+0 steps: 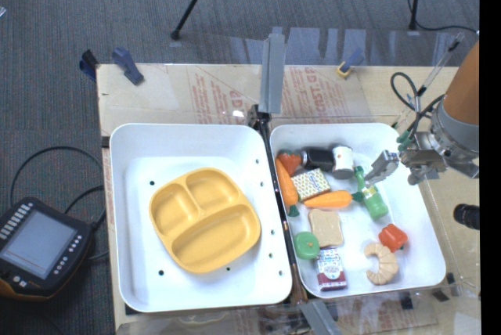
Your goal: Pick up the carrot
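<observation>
The gripper [383,167] hangs over the upper right part of the right bin [415,204], carried in from the right by the grey arm [458,134] with its orange band. Its two fingers look slightly spread, with nothing between them, so it holds nothing.

The carrot [329,199] lies flat on the bin floor just down and to the left of the fingertips, its orange body running roughly left to right with the thick end toward the gripper. Between that end and the gripper stands a green bottle [373,200], touching or almost touching the carrot's near end; it crowds the side from which the arm approaches. A patterned box [311,183] sits just beyond the carrot's far upper side, and a slice of toast [326,228] lies just below it. Farther left, a second orange carrot-like piece [286,182] lies along the bin wall.

Below the gripper are a red pepper [393,236] and a croissant [382,262]. Well away to the left, the other bin [133,169] holds a yellow divided plate [205,218].

The grasp looks not yet begun. I judge the fingers would best close across the carrot's narrow width near its middle, clear of the bottle.
</observation>
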{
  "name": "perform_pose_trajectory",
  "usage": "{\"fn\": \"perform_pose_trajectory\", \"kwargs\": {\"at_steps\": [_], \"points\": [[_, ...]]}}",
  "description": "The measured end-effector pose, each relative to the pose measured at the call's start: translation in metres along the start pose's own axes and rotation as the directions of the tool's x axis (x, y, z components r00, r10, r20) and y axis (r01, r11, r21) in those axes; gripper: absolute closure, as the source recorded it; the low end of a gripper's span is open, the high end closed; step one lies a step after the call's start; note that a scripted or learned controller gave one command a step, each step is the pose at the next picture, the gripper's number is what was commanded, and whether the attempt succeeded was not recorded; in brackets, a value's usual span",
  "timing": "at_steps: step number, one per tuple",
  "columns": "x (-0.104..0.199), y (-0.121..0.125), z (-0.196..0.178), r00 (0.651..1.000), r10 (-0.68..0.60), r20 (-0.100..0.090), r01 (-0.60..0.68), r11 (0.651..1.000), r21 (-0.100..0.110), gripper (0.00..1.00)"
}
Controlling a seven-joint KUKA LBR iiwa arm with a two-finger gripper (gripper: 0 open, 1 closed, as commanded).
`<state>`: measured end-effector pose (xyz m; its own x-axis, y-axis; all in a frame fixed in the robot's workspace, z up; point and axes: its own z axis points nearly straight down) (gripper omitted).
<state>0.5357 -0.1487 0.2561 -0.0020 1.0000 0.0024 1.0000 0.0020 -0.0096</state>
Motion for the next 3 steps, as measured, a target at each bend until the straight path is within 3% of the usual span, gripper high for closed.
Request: {"fn": "perform_pose_trajectory", "kwargs": {"at_steps": [1,2,3], "points": [[0.042,0.018,0.053,0.914,-0.405,-0.001,0.405,0.914,0.001,0.00],[0.016,0.053,0.171,0.919,-0.395,0.003,0.395,0.919,-0.005,0.00],[0.015,0.050,0.168,0.922,-0.387,-0.006,0.387,0.922,0.007,1.00]]}}
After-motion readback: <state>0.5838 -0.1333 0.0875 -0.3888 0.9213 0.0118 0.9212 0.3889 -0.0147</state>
